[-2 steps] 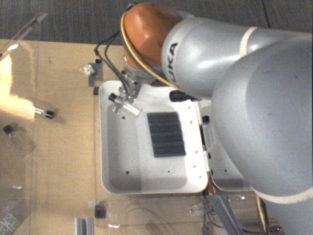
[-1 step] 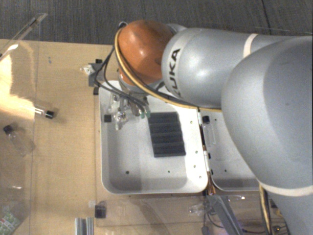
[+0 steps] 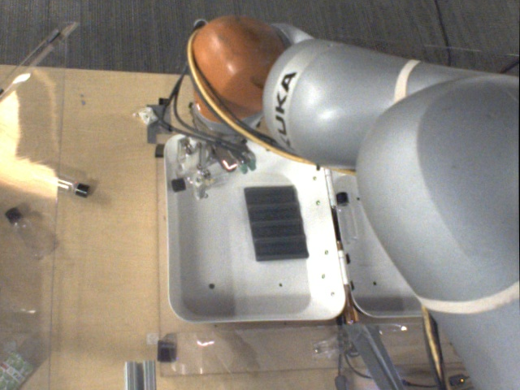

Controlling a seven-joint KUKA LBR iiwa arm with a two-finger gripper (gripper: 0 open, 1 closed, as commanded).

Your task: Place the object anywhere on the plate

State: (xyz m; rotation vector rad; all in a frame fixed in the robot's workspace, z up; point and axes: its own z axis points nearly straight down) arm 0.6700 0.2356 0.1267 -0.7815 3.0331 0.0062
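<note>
A dark, ribbed rectangular slab [image 3: 276,222] lies flat in the middle of the left white bin [image 3: 191,287]. My gripper [image 3: 200,179] hangs over the bin's far left corner, left of the slab and apart from it. Cables and the orange wrist band [image 3: 236,63] sit just above the gripper. I see nothing held beneath it. The large grey arm covers the upper right of the view.
The right bin [image 3: 370,295] is mostly hidden under the arm. On the wooden bench left of the bins lie a small clear tube with a black cap [image 3: 75,188] and a black-capped vial [image 3: 16,218]. A small black block [image 3: 166,350] sits by the front edge.
</note>
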